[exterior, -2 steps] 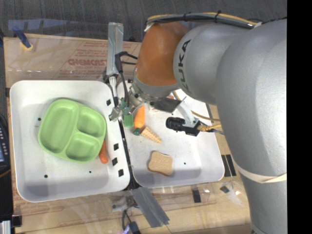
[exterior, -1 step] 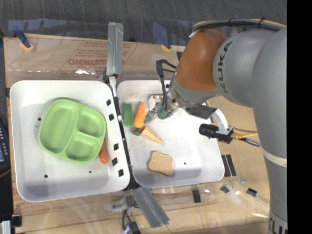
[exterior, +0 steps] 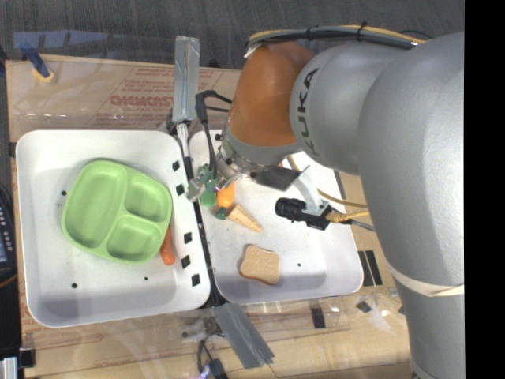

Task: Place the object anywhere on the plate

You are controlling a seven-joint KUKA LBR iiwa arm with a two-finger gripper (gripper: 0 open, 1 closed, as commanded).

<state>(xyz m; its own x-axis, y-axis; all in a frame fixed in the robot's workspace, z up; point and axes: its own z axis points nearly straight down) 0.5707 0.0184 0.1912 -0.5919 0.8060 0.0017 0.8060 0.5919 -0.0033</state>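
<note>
The gripper (exterior: 211, 181) is positioned low at the left edge of the right bin (exterior: 331, 271), its fingertips hidden among a green and orange toy piece (exterior: 221, 197). Whether anything is gripped cannot be told. The ice-cream cone (exterior: 245, 219) lies just beside the gripper at 4 o'clock, its long axis running from 10 to 4 o'clock. The plate (exterior: 117, 210) lies in the left bin (exterior: 47, 290), at 9 o'clock from the gripper.

Counted: one green plate, one cone, one bread slice (exterior: 259, 265), one carrot (exterior: 167, 247), two bins.
</note>
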